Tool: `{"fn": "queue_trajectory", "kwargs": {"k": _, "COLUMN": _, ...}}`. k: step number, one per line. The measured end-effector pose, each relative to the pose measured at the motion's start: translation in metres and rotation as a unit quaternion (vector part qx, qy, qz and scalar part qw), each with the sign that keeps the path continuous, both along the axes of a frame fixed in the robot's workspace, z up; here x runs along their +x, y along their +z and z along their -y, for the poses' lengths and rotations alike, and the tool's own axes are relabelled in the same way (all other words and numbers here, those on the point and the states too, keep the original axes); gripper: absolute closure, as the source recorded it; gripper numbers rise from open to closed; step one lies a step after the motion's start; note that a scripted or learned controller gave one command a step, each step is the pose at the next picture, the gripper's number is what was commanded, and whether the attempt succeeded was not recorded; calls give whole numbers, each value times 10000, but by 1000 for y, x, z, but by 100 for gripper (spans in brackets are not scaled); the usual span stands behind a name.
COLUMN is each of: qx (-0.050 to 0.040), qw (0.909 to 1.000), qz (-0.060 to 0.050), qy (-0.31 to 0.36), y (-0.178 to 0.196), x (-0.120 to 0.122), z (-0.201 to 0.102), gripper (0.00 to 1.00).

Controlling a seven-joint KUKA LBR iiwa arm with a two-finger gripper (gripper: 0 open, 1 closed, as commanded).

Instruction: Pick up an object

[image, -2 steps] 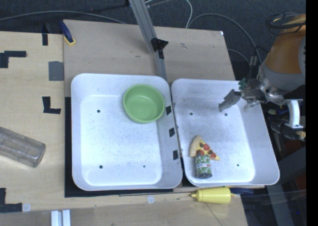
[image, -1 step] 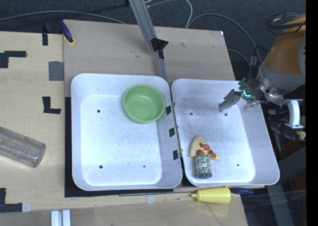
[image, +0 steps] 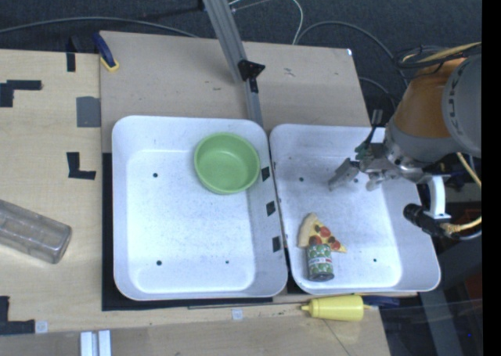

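At the near edge of the right bin (image: 407,268) lie a small can (image: 319,260) and, touching it, a pizza slice toy (image: 319,232). A good grasp calls for lowering squarely over one. Farther back, the gripper (image: 356,175) hovers released, its jaws spread, holding nothing.

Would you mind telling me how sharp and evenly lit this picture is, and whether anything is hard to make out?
Camera view: light is soft and even, the white bins show no harsh glare; the green bowl reads cleanly; the gripper is smeared and low in detail; the small bottle has an illegible label.
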State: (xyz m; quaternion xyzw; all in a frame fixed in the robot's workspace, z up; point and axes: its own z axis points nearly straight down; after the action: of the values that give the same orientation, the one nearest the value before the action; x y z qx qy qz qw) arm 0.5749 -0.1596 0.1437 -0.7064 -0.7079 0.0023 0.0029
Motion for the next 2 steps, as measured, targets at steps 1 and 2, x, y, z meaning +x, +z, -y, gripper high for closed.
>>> {"fn": "queue_trajectory", "kwargs": {"k": 1, "qx": -7, "qw": 10000, "qz": 10, "qy": -1, "y": -54, "x": -1, "z": -1, "gripper": 0}}
{"fn": "queue_trajectory", "kwargs": {"k": 2, "qx": -2, "qw": 10000, "qz": 22, "qy": 6, "y": -41, "x": 0, "z": -2, "gripper": 100}}
